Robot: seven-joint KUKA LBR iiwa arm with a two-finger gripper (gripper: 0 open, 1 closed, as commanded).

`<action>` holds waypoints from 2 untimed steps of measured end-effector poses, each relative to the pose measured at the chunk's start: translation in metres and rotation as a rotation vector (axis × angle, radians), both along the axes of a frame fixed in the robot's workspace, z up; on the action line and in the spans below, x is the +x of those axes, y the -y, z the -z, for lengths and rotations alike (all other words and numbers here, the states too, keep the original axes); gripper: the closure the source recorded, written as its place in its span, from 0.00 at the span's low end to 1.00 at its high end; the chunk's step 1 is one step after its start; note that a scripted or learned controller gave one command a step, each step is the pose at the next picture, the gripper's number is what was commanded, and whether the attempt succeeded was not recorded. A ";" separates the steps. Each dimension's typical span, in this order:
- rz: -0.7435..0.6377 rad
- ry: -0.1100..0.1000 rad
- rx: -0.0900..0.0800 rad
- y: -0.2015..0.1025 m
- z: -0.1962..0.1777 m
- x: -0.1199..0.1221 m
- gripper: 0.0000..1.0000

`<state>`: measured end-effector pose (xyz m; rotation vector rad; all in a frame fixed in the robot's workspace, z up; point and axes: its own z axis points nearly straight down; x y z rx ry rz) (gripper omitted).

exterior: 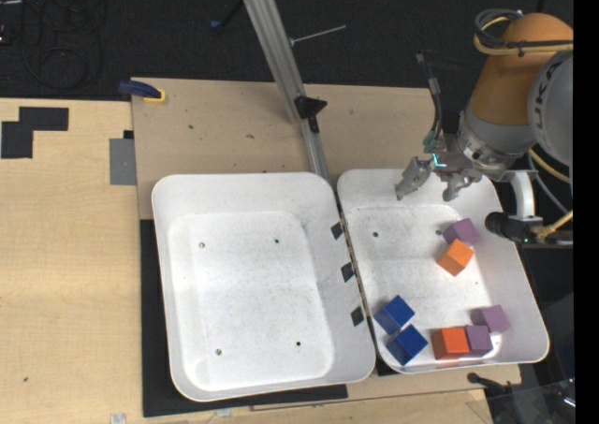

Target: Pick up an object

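We see our gripper (432, 184) spread, holding nothing, above the right bin's (370, 197) far edge; the nearest objects, a purple block (460, 231) touching an orange block (456, 256), lie below it.

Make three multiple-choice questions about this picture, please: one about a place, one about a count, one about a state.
1. Where do the blocks lie?
A. In the left bin
B. In the right bin
C. On the bare bench

2. How many blue blocks are there?
A. One
B. Two
C. Four

3. How is the gripper?
A. Open, holding nothing
B. Shut on an orange block
C. Shut on a blue block

Key: 1 B, all blocks lie in the right bin. 2 B, two blue blocks lie near its front edge. 3 A, the gripper hangs with its fingers spread and nothing between them, at the bin's far end.
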<state>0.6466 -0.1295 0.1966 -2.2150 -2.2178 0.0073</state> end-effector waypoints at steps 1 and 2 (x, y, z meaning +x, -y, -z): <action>-0.002 0.005 -0.001 0.000 -0.003 0.001 0.00; -0.003 0.000 -0.001 -0.004 0.049 0.010 0.00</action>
